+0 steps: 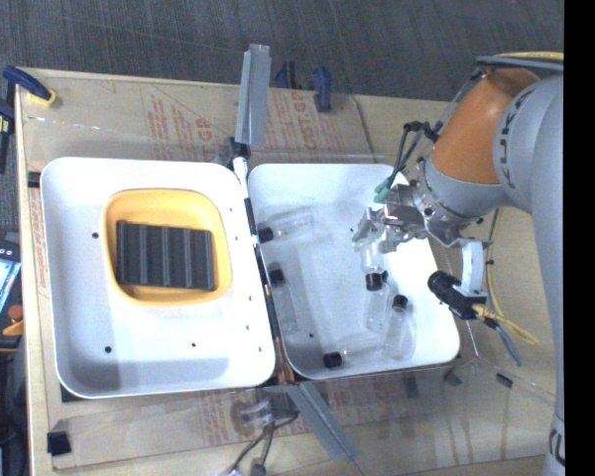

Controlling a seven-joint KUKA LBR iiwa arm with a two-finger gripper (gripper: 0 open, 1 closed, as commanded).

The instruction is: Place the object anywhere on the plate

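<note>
Down at the table's (129, 117) near edge, both white bins sit side by side. Over the right bin (322, 266) hangs the gripper (375, 238); whether it is apart or together I cannot tell. Just below it lie clear vials (377, 300) with black caps. Far to its left, the yellow plate (169, 211) holds a dark ridged block (166, 254).

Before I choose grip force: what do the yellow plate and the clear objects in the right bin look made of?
Yellow plate: apparently plastic or glazed ceramic, smooth rim with a soft sheen, and a dark ribbed insert in the middle.
Clear objects: probably transparent plastic or glass vials with black caps; the white bin shows through them.
</note>
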